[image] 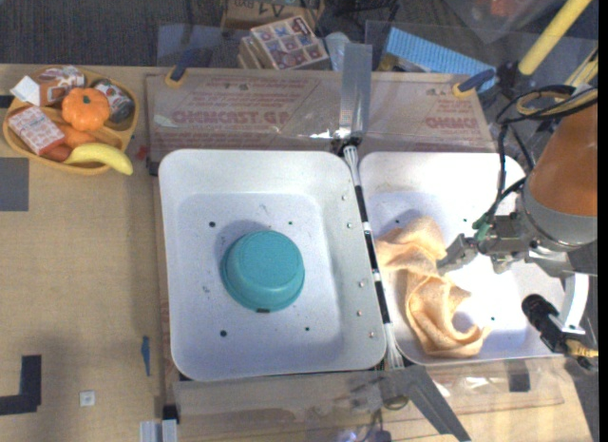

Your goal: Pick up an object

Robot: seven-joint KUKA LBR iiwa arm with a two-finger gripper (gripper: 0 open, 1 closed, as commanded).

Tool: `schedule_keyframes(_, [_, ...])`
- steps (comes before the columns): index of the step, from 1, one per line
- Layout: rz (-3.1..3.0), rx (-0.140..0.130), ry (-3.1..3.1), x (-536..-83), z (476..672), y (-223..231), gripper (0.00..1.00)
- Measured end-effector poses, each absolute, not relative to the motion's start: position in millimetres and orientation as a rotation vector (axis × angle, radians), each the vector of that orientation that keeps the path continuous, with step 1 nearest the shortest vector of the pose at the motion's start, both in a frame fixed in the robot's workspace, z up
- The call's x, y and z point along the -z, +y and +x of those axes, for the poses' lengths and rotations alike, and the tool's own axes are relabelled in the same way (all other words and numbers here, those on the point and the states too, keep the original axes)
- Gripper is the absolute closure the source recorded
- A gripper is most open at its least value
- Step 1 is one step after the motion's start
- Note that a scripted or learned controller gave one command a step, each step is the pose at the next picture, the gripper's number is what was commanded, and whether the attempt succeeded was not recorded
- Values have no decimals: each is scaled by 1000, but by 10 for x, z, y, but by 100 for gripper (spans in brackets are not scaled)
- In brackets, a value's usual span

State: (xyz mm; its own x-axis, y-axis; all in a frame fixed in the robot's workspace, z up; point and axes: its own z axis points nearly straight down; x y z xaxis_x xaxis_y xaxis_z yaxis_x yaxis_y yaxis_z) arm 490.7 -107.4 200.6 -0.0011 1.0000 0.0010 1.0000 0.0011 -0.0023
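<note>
Orange cloth [429, 293] lies crumpled in the right-hand bin [494, 179], bunched toward that bin's left side, close against the divider between the two bins; its long run goes from a flatter fold at the upper left down to a raised loop at the lower right, near the bin's front edge. From where I stand the tool [454, 252] sits low in the same bin, at the end of the arm [565, 188] that comes in from the right; its dark tip points left and a little down, and appears to rest at or just over the cloth's upper right edge, about where the two folds meet. Whether the tip is spread or pressed together I cannot tell, for the parts blur into one dark shape, and I see no cloth caught in it. So the thing to be picked up lies to the left of and below the tool, hardly apart from it; I judge that a short drop onto the nearest fold would serve better than any sideways travel. The teal bowl [263, 270] stands upside down in the left bin [190, 183], well apart, across the divider.
</note>
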Motion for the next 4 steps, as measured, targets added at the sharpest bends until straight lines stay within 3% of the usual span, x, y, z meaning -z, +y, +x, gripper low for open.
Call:
schedule_keyframes(1, [-2168,14,-2285,-892,4847,-981,0])
schedule_keyframes(2, [-2017,11,-2422,-894,5395,-1052,0])
schedule_keyframes(3, [-1553,-7,-2722,-873,6657,-1249,0])
schedule_keyframes(4, [-1557,2,-2736,-1009,6694,-1245,100])
